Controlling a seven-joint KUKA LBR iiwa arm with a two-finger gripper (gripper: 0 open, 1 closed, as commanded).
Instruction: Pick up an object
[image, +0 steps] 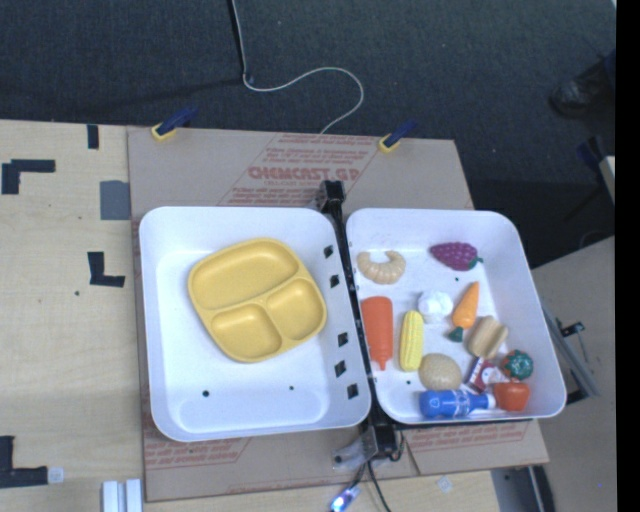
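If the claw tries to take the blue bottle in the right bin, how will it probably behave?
The blue bottle lies on its side, so its round body may roll under a push. It looks like smooth plastic, probably light and somewhat slippery. The red tomato and the potato crowd it, so they may shift too.

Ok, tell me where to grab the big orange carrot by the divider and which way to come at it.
Grip the orange carrot across its middle, coming straight down from above. It lies flat, its long axis running along the divider, so the fingers should probably close across its narrow width. Its left side sits tight to the divider and the yellow corn lies near its right, leaving little finger room.
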